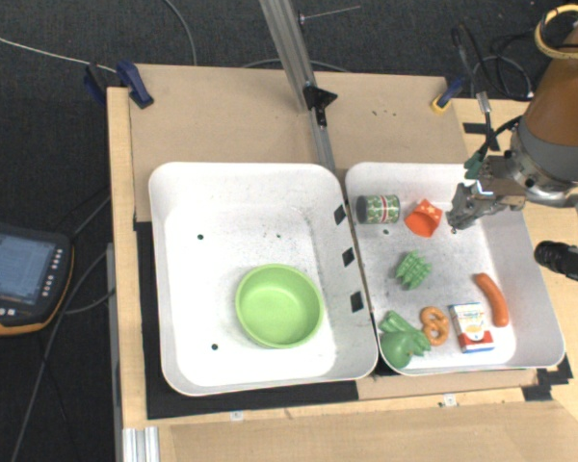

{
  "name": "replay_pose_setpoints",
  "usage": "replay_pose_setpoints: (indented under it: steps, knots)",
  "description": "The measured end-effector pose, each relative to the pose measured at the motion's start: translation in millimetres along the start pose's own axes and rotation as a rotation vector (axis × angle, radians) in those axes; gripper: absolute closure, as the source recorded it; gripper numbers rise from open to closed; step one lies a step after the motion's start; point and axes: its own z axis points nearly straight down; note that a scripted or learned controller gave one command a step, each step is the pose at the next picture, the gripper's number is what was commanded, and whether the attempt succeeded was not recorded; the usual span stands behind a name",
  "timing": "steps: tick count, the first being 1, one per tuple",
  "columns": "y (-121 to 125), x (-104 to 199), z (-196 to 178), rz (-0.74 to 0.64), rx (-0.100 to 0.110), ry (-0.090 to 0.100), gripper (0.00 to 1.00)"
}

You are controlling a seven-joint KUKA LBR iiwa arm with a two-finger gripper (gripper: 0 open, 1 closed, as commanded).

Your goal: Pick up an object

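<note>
The right bin (520, 349) holds a green can (378, 208) lying on its side, an orange cup (424, 218), a small green toy (413, 270), a larger green object (401, 337) at the front left, a pretzel (433, 323), a small red and white carton (472, 327) and an orange sausage (491, 297). My gripper (459, 217) hangs over the bin's far right part, just right of the orange cup, with nothing seen between its fingers. A green bowl (279, 305) rests in the left bin (183, 210).
A metal post (294, 41) slants across the bench behind the bins. Blue clamps (133, 85) hold the bench's far corners. A handheld pendant (19, 277) lies off the bench at left. Cables (486, 61) trail behind the arm at the far right.
</note>
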Motion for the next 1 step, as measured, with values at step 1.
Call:
replay_pose_setpoints:
  steps: [1]
  knots:
    - [2.8, 51.0, -1.8, -0.004, 0.004, 0.002, 1.00]
